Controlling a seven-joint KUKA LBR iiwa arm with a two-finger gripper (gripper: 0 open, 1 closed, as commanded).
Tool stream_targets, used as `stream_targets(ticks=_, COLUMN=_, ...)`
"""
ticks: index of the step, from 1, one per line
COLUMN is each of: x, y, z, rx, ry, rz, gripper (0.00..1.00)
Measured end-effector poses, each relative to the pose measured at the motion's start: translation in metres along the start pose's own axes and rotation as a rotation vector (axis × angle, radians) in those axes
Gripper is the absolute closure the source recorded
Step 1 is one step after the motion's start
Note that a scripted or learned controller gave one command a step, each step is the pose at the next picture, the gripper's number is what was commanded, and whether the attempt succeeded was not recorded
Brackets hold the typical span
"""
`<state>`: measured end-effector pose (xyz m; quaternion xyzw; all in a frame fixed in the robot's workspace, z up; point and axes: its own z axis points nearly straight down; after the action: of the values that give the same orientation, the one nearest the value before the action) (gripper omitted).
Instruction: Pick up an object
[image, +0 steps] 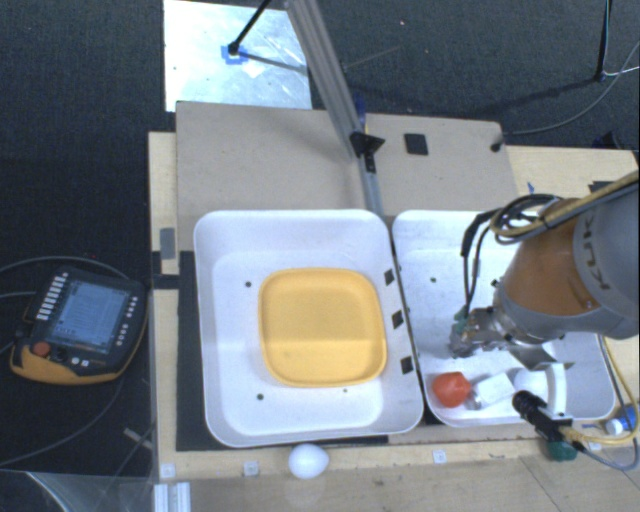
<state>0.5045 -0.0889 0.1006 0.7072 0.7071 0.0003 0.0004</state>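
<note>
The claw (468, 338) hangs low in the right bin (430, 260), above the red ball (450, 389); I cannot tell its state.

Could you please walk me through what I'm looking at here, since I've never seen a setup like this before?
This is one picture from a camera fixed above a bench, looking down at a slant. The grey and orange machine on the right is a robot arm; its job is to pick up an object. Its gripper hangs over the right white bin, and I cannot tell whether it holds anything. Below it in that bin lie a small red object and a white object. The left white bin holds a yellow square plate. A white egg-shaped object sits outside the bins, on the bench edge. The handheld control pad lies off the bench, at the far left.
</note>
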Motion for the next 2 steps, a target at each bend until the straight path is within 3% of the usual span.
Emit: stream_targets(ticks=2, x=0.011, y=0.005, z=-0.093, rx=-0.004, ry=0.0, rz=-0.002, gripper=1.0)
